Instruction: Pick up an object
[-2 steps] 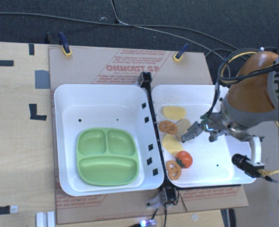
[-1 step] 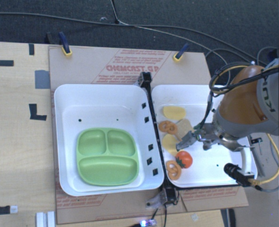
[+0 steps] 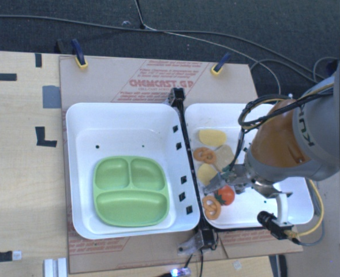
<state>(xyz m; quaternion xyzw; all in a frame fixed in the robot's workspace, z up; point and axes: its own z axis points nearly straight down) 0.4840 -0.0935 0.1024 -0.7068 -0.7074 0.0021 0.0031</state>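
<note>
Crowded food pieces (image 3: 211, 172) surrounded my tool (image 3: 220, 184); finger state I couldn't tell. It risked nudging the tomato (image 3: 226, 196) aside.

Bins (image 3: 80, 126): white
Divided plate (image 3: 130, 190): light green
Food pieces (image 3: 212, 137): pale yellow
Pretzels (image 3: 204, 154): orange-brown
Tomato (image 3: 226, 196): red
Arm (image 3: 285, 140): grey, orange band
Desk (image 3: 19, 172): pale wood

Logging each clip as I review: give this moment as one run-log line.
phase: reaching | tool: low in right bin, over red tomato-like piece | grasp: unconfirmed | left bin: green divided plate
</note>
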